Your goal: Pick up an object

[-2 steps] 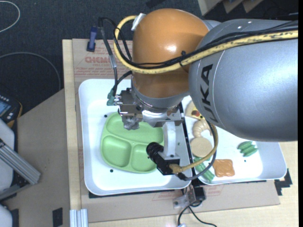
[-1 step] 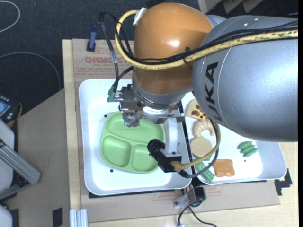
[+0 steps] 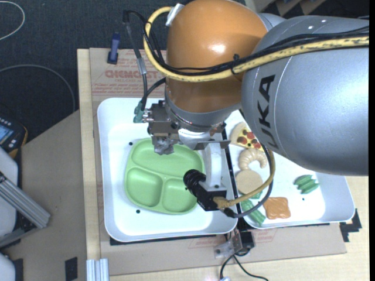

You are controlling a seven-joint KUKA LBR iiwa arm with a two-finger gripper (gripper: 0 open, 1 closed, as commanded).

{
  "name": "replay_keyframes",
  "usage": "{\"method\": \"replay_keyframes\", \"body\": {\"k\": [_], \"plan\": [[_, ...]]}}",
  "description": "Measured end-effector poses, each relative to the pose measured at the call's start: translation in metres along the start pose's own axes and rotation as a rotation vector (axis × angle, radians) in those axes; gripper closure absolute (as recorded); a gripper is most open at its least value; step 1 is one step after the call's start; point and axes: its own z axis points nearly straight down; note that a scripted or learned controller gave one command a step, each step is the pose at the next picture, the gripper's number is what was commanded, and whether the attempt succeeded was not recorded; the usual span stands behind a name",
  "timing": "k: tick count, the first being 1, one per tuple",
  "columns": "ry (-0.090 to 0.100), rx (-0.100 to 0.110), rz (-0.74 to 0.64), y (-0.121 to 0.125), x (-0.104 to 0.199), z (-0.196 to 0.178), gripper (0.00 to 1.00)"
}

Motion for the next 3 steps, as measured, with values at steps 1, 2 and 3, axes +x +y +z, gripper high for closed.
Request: {"method": "replay_keyframes", "body": {"k": [1,2,3], "plan": [[-0.005,0.008,0.001,-0.001,-0.005,0.054,1.00],[0.006,-0.019,-0.001,0.032,-0.022,-0.215,1.00],[-0.008,0.019,-0.004,-0.004,0.000,-0.047,1.00]]}}
